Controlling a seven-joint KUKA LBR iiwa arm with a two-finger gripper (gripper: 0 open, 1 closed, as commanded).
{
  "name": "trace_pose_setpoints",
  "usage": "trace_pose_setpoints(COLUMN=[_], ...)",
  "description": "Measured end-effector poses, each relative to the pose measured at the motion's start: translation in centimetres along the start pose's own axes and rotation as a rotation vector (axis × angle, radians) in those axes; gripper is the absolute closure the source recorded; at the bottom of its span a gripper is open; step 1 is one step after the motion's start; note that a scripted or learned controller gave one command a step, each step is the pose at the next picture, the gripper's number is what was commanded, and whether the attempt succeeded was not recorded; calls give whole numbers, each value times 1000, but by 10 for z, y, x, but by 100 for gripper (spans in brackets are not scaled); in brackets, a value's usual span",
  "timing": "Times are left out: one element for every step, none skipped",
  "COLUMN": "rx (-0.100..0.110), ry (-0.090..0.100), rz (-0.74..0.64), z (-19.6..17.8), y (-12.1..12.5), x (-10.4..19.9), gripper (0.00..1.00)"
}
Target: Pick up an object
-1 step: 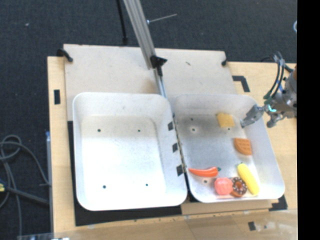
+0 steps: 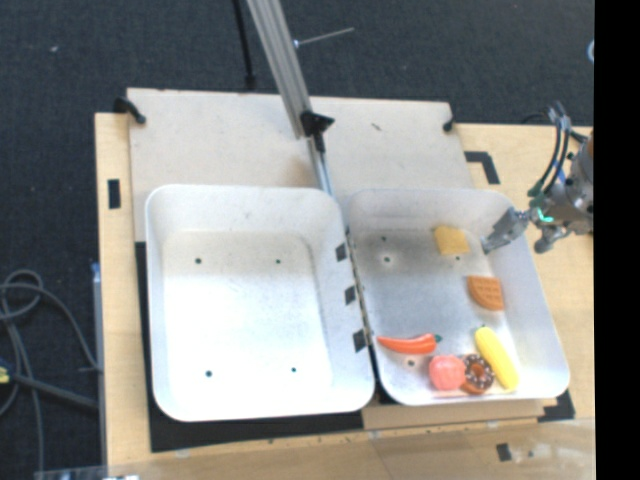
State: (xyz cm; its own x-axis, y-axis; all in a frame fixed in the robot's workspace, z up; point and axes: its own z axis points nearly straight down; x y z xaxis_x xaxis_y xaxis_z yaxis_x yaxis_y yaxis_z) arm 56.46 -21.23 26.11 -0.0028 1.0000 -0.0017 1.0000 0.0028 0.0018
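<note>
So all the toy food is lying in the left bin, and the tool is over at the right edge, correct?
Not quite: the camera view shows the toy food lying in the right bin, not the left one. The tool is indeed at the right edge.

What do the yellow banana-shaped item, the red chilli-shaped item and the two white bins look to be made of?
Yellow banana-shaped item: probably moulded toy plastic; uniform colour, smooth look.
Red chilli-shaped item: likely the same, evenly bright red.
Two shallow white bins: seemingly thin formed plastic with a matte finish; rounded corners, scuffed grey floors.
</note>
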Motion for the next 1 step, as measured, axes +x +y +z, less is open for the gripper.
trace_pose_setpoints(rx=[4], ry=[0], rz=[4], z=[51], y=[9], x=[-5], gripper=[0])
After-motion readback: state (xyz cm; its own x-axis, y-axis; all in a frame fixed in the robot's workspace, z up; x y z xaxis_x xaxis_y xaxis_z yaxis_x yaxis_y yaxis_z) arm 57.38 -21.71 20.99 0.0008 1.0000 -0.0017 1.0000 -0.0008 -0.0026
